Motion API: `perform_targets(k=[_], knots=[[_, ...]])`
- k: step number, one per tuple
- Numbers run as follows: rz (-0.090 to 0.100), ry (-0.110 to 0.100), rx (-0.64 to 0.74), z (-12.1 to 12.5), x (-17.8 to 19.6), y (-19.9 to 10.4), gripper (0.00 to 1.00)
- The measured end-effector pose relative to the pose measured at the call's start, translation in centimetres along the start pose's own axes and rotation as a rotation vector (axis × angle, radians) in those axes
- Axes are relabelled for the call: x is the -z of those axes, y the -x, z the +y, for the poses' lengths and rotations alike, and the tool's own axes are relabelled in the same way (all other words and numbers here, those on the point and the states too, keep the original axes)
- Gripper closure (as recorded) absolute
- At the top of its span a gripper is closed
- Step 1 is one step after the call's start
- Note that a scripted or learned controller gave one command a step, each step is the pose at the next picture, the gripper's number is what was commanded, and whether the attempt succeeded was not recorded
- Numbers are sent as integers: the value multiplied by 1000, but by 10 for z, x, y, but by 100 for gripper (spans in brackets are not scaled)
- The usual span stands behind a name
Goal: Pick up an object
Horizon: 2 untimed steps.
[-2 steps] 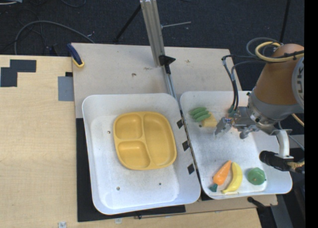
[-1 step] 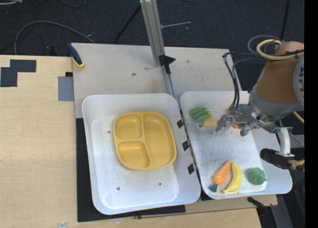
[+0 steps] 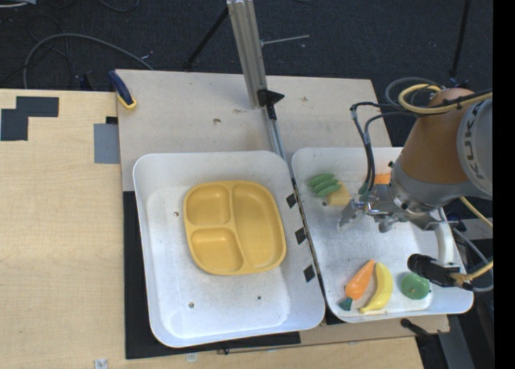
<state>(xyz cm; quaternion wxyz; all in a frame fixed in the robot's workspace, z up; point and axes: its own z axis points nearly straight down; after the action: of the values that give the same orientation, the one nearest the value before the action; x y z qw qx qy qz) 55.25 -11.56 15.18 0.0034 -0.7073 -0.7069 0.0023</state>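
My gripper hangs over the middle of the right bin and points down. Its fingers look spread, with nothing between them. A green ridged toy lies just up and left of it, beside a small tan piece. Toward the bin's front edge lie an orange carrot, a yellow banana touching it, and a round green item. A small orange thing peeks out from behind the arm.
The left bin holds a yellow divided plate. A metal post rises behind the bins. Black clips sit on the edge between the two bins. The arm's body and cables cover the right bin's far right part.
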Motion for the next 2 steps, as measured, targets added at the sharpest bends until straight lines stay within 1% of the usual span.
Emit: perform_targets(k=[1, 2], knots=[[1, -1, 0, -4, -46, -6, 0], [0, 11, 0, -1, -57, -5, 0]])
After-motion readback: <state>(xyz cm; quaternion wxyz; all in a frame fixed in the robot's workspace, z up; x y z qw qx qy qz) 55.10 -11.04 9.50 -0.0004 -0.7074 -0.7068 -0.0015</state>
